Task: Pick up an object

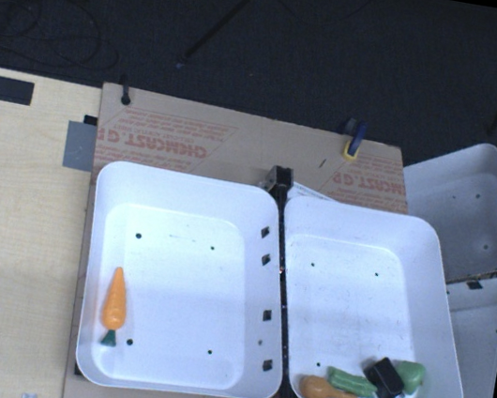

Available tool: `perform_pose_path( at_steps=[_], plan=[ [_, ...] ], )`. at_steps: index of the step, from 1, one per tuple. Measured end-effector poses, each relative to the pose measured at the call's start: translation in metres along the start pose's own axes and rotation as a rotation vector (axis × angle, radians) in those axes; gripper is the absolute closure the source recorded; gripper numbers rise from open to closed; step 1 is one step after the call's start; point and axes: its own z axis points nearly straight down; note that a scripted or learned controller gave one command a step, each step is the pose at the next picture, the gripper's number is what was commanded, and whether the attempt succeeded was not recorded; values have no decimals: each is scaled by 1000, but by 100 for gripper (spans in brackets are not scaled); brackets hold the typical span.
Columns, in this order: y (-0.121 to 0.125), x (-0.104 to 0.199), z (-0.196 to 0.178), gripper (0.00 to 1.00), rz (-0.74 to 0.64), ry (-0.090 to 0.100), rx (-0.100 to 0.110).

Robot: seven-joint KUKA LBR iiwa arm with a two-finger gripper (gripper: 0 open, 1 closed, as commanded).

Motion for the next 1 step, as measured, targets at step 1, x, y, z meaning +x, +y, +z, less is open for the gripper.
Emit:
perform_pose_path(
  at_steps=[1],
  plan=[
    [0, 87, -40, 100, -7, 2, -5]
  ],
)
